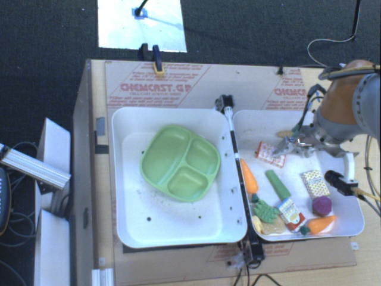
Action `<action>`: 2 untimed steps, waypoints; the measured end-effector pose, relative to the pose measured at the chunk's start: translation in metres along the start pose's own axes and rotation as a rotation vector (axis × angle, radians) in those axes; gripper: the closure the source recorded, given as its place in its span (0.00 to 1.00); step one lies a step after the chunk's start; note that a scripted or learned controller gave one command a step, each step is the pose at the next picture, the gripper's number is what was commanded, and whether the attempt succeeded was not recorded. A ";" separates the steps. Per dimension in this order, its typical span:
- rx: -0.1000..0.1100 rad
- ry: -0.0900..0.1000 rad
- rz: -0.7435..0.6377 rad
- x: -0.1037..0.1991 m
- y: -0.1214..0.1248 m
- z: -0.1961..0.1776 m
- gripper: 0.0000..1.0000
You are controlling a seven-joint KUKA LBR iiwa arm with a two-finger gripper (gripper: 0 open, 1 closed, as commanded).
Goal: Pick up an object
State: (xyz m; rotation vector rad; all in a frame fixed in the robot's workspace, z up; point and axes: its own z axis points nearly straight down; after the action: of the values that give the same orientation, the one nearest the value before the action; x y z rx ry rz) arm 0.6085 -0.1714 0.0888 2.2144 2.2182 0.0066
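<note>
- The left bin [128, 219] is sitting on the desk [178, 82], holding a green divided plate [180, 162] that is lying slightly tilted near its middle.
- The right bin [357, 219] is carrying the clutter: a red-and-white packet [270, 154] near the top, an orange carrot [249, 176] lying along the left wall, and a green stick [278, 184] beside it.
- Further down, a small carton [290, 212], a patterned block [315, 184], a purple ball [322, 205] and a second carrot [320, 224] are crowding the lower right corner.
- The end effector [293, 143] is hovering just right of the packet, over the bin's upper part.
- Its fingers are blurring into cables and metal; I cannot tell how wide they are standing, and nothing is showing between them.
- The leafy green bits at the bottom left are too jumbled to name.
</note>
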 end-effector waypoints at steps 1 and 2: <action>0.008 0.000 0.003 0.042 0.050 -0.001 0.00; -0.007 0.000 0.001 0.049 0.027 -0.001 0.00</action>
State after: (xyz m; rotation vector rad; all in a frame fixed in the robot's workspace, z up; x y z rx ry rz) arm 0.6352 -0.1226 0.0902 2.2116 2.2136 0.0144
